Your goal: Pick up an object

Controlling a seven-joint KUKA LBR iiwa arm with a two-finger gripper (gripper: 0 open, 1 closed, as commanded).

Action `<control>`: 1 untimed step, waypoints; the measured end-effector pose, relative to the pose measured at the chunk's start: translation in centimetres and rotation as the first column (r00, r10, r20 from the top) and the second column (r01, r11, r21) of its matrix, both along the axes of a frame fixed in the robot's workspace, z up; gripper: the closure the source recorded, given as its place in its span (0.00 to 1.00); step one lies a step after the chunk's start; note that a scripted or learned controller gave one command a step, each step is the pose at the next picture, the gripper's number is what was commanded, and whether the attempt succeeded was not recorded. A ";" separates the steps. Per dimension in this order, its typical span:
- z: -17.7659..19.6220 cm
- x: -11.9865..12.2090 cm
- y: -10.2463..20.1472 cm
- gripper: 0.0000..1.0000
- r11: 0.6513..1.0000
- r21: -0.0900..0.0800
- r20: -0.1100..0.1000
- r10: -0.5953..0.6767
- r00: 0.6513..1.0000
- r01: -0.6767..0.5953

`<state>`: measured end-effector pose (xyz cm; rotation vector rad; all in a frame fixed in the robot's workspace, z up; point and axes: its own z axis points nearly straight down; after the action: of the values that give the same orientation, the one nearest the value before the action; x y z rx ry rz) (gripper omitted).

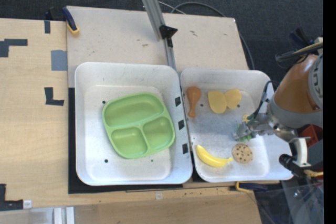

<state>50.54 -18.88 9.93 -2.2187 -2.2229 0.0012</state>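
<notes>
The right bin (210,81) holds a brown drumstick (192,99), two yellow chip-like pieces (216,102) (233,97), a yellow banana (212,157) and a round cookie (242,153). My gripper (244,131) hangs low over the right side of this bin, just above the cookie and below the chips. Something small and greenish shows at its tip, too small to identify. The arm's grey body and orange band (296,89) come in from the right.
The left bin (86,113) carries a green three-compartment tray (138,124). A metal pole (152,2) slants down from the top to the bins' shared rim. Dark clips (181,124) sit on the divider between bins. A yellow-handled clamp (70,20) lies at the bench's back left.
</notes>
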 end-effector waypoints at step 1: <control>4.9 -0.4 0.9 1.00 1.000 -0.001 0.003 0.000 1.000 0.000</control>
<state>50.09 -18.03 14.78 -2.2206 -2.2252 -0.0017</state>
